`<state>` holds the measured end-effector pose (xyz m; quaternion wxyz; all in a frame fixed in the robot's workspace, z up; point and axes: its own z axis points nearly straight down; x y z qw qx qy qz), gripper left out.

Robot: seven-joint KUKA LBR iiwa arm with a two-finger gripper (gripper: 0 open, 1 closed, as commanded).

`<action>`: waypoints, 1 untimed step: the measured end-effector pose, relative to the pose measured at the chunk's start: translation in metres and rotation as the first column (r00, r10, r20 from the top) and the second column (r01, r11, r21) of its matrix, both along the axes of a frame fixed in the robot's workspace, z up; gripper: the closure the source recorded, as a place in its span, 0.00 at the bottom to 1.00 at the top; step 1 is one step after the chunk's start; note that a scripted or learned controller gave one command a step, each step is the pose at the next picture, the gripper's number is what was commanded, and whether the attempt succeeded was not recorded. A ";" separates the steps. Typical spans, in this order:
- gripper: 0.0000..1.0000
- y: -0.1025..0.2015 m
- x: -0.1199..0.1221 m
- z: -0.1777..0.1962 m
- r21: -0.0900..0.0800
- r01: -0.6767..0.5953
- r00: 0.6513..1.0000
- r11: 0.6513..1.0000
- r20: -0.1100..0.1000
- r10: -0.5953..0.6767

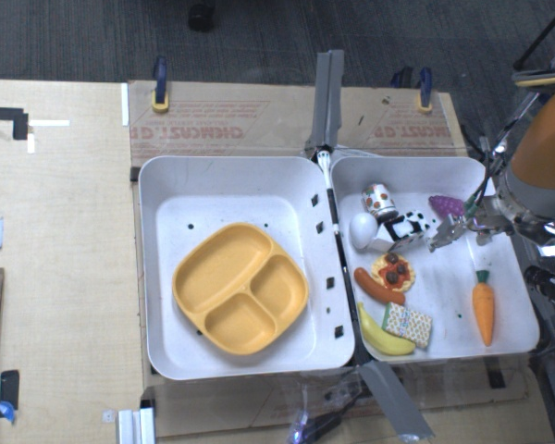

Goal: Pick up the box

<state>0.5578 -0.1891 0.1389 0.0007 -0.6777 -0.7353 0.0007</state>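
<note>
Fingers of the hand (447,234) are too small and blurred to read; the arm is cut off at the right edge. Pale worktop (55,248) and cardboard carry two white bins, dark carpet behind. The box (407,325) lies at the right bin's (416,166) front, touching a banana (381,333), near a sausage (379,287), pizza (393,270) and carrot (483,311). A yellow tray (240,288) sits in the left bin (157,248).
</note>
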 end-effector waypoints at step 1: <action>0.00 0.007 0.103 -0.026 -0.004 0.112 0.994 0.994 0.016 -0.112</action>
